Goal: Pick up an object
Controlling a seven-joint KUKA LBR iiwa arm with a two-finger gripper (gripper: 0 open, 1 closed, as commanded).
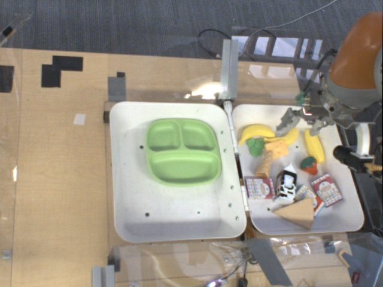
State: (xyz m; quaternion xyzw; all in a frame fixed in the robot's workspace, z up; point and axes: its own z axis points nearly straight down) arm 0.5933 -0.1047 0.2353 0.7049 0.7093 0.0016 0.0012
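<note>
A pale wooden bench (54,178) bears two white bins (137,220); grey carpet (119,11) lies beyond. The gripper (304,119) hovers over toys, fingers seemingly apart, holding nothing.

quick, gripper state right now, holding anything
The two-finger gripper is open, fingers spread, with nothing between them, hovering over the right-hand white bin near the curved yellow banana.

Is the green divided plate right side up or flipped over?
Right side up: the green divided plate shows three hollow compartments facing the camera, lying flat in the left bin.
</note>
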